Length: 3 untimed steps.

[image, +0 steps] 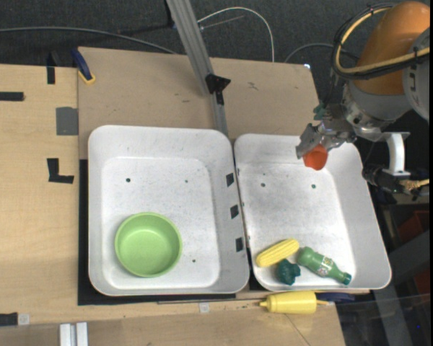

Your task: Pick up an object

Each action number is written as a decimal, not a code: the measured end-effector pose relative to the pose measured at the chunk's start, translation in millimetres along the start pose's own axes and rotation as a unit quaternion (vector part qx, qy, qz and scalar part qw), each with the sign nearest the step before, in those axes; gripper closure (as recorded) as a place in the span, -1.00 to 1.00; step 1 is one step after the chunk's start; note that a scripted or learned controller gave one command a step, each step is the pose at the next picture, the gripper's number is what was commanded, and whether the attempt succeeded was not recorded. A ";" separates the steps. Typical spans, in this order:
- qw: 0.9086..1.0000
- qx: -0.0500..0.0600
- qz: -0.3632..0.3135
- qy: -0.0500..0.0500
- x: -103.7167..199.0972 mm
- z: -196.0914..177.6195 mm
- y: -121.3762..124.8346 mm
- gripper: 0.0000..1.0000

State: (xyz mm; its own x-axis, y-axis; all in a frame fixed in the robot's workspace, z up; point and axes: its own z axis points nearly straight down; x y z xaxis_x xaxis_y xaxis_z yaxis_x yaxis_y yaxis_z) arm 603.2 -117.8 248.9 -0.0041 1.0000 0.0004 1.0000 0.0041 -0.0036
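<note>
The arm reached in from the right, and its tool (316,144) hung over the far right corner of the right bin (310,200). A small red-orange object (315,158) sat right at the fingertips, seemingly gripped between them and raised a little off the bin floor, though the slant of the view made the gap beneath it hard to judge. The fingers looked drawn in around that object rather than spread wide.

Judging by this, the pick seemed to be largely done: the object appeared to be in the grip and lifted, or close to it. What remained was to carry it clear of the bin wall and show that the hold was firm.

The rest lay untouched at the near end of the right bin: a yellow corn cob (276,251), a green bottle (322,264) just beside it, and a small dark green piece (287,272) touching or nearly touching both. A yellow bottle (291,303) lay on the bench (29,215) just outside the bin's near edge. The left bin (159,157) held a green bowl (148,244) in its near left corner, well apart from the arm.
</note>
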 end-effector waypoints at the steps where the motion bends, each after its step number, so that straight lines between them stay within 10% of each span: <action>1: 1.000 0.000 -0.001 0.001 56.0 -1.1 -22.0 1.00; 3: 1.000 0.001 -0.001 0.000 164.8 24.9 -51.0 1.00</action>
State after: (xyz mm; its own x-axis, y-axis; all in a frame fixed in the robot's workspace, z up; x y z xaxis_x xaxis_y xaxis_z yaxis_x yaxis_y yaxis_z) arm 551.4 46.8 224.3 -0.0070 1.0000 0.0013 1.0000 0.0070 -0.0049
